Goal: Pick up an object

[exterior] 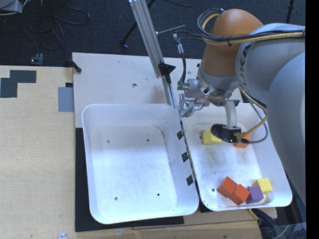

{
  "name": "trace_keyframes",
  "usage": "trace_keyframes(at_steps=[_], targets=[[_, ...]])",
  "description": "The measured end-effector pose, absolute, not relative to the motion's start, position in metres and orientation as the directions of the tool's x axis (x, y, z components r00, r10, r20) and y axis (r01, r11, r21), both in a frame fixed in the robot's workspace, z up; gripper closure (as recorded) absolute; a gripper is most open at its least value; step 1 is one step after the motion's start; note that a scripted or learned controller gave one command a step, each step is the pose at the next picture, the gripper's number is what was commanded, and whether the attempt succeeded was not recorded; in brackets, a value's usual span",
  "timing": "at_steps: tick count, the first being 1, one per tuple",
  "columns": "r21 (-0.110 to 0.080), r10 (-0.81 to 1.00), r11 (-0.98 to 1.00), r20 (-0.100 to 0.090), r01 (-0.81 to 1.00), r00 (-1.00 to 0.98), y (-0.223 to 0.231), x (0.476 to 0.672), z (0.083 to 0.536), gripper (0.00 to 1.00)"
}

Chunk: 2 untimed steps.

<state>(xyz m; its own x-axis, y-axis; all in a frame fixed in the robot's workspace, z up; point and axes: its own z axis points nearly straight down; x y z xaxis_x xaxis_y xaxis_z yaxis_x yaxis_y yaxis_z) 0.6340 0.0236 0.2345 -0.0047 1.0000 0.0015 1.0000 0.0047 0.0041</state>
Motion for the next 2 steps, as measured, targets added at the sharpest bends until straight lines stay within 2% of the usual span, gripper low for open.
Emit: trace_keyframes(at_steps=[1, 2], targets=[[-0.004, 1.000, -0.007, -0.003, 1.000, 0.007, -0.068, 0.620, 0.238, 1.00], [-0.012, 1.000, -0.004, 0.001, 1.000, 0.004, -0.137, 0.592, 0.120, 1.00]])
